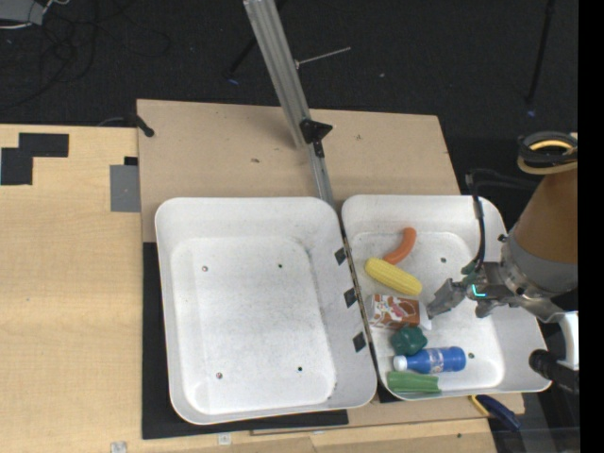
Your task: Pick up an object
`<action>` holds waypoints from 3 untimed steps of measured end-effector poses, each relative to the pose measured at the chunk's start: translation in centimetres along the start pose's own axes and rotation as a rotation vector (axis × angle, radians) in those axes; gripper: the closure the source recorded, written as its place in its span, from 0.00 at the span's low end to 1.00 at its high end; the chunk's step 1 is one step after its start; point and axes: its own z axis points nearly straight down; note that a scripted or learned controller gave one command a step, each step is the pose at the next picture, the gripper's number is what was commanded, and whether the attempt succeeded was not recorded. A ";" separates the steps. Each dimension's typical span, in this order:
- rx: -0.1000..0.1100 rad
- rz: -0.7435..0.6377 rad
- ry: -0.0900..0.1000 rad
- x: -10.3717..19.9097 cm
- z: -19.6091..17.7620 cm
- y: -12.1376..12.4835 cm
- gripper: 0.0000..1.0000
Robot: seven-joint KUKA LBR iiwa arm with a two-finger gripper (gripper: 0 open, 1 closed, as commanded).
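Note:
The right bin [444, 217] holds several objects: an orange sausage-shaped piece [402, 244], a yellow corn cob [393, 276], a red and white packet [394, 309], a dark green round object [410, 338], a blue bottle [432, 360] lying on its side and a green pod [412, 383] at the front wall. My gripper [451, 297] reaches in from the right and hovers over the bin's middle, just right of the packet. Its fingers are spread apart with nothing between them.
The left bin [247, 310] lies beside the right one, split from it by a ridge with black clips. A metal rail [283, 83] slants up from the bins' far junction. The arm's orange band [557, 217] stands over the right bin's right edge.

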 end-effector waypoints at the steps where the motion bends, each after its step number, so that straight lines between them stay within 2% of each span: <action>1: -0.005 0.003 -0.001 -0.1 -0.2 0.1 0.00; 3: 0.000 0.003 0.001 0.7 9.7 0.2 0.00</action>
